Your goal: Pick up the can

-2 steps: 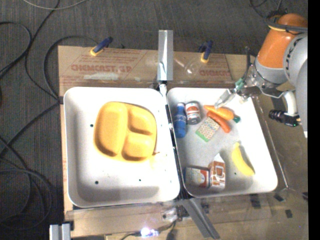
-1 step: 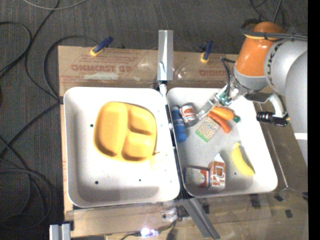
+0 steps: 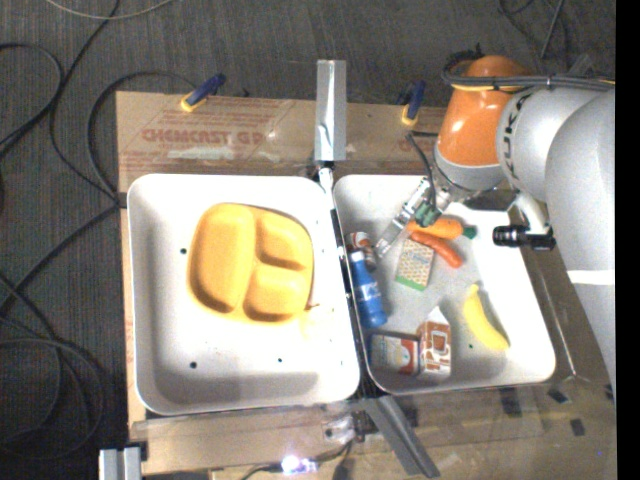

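My end effector point(image 3: 400, 224) hangs low over the right bin point(image 3: 540, 363), at its upper middle; I cannot tell its state from this slant. My own grey arm point(image 3: 570, 168) covers the bin's upper right corner. The can point(image 3: 395, 352) lies on its side at the bin's lower edge, touching a small carton point(image 3: 436, 348). A blue bottle point(image 3: 366, 288) lies along the bin's left wall. An orange carrot point(image 3: 440, 238) and a checked packet point(image 3: 415, 264) sit just beside my end effector, a banana point(image 3: 484, 320) toward the right. The left bin point(image 3: 160, 368) holds a yellow divided tray point(image 3: 252, 260).
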Motion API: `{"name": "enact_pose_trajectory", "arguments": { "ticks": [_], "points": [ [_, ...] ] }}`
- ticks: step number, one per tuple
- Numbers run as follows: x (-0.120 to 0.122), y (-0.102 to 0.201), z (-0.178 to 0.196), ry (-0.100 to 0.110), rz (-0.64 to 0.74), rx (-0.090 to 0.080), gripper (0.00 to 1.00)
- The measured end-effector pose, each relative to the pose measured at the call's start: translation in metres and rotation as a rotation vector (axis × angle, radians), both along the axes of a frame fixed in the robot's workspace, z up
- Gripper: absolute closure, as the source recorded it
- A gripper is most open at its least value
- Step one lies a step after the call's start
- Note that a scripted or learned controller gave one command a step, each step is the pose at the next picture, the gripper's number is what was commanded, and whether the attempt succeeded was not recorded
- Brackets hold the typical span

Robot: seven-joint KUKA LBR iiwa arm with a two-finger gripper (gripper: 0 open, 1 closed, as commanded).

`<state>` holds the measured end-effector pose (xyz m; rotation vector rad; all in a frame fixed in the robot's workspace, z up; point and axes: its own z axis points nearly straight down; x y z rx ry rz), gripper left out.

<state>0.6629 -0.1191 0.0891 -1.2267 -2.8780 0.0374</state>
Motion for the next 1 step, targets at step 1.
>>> {"name": "enact_pose_trajectory", "arguments": {
  "ticks": [1],
  "points": [
    [-0.0674, -0.001, 0.0004, -0.029, 0.051, 0.014, 0.0]
  ]
}}
